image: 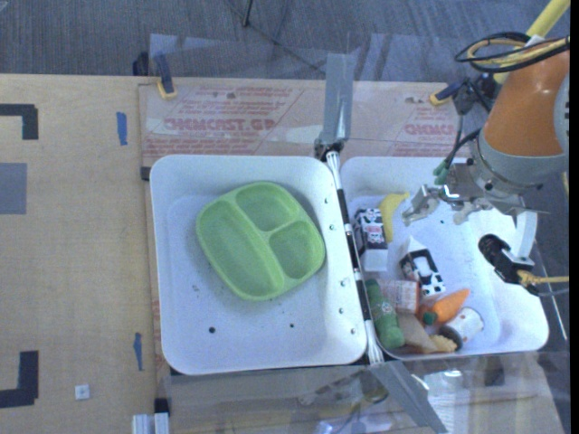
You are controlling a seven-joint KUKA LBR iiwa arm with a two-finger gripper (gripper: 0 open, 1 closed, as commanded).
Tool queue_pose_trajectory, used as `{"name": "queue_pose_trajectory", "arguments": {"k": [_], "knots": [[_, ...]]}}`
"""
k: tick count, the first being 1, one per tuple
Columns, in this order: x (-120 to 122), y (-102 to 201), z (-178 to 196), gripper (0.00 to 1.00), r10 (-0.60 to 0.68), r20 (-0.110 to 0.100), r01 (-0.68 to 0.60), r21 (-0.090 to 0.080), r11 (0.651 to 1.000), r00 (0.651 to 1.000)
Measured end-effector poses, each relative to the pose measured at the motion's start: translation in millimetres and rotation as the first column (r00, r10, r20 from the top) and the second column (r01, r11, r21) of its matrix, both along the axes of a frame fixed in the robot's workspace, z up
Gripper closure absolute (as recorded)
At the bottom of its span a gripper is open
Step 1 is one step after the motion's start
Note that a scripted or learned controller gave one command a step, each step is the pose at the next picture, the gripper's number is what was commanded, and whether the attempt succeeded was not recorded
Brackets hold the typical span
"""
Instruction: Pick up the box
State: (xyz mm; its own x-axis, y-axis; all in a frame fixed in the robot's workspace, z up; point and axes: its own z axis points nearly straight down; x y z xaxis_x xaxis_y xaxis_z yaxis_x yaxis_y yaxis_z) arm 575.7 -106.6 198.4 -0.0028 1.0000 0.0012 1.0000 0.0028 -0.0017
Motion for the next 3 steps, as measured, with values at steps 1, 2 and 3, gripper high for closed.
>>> {"name": "queue_pose_trajectory", "arguments": {"k": [1, 2, 3], "knots": [[92, -8, 179, 0.0, -0.19, 0.005, 0.19, -0.002, 0.982, 0.982], [59, -34, -81, 0.0, -0.087, 0.001, 0.087, -0.001, 0.996, 0.996], [92, -84, 103, 0.0, -0.368, 0.006, 0.368, -0.002, 0.93, 0.93]]}}
